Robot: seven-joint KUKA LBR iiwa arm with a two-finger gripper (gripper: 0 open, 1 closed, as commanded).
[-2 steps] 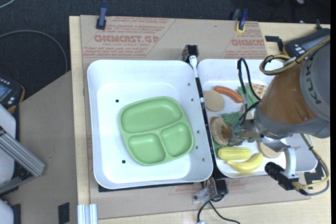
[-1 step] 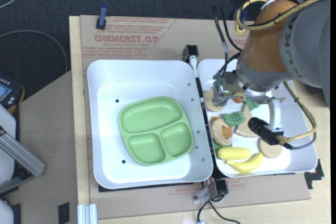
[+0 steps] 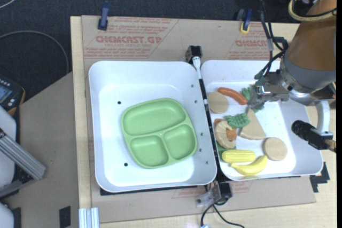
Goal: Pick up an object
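The right bin (image 3: 299, 165) holds several toy foods. An orange sausage (image 3: 232, 94) lies by a round tan biscuit (image 3: 217, 102) at the back left. A green leafy piece (image 3: 238, 120) rests against a tan wedge (image 3: 253, 129), beside a brown and orange piece (image 3: 225, 134). Toward the front are a yellow corn cob (image 3: 238, 156), a banana (image 3: 251, 167) and a second tan disc (image 3: 275, 148). My gripper (image 3: 257, 97) hangs low over the back of this bin, just right of the sausage and above the wedge. Nothing can be seen held in it.
The left bin (image 3: 107, 88) carries a green divided plate (image 3: 158, 131). A black part (image 3: 310, 134) juts over the right bin's right rim. The grey and orange arm (image 3: 315, 45) covers the bin's back right corner. Blue clamps (image 3: 103, 17) hold the board's far edge.
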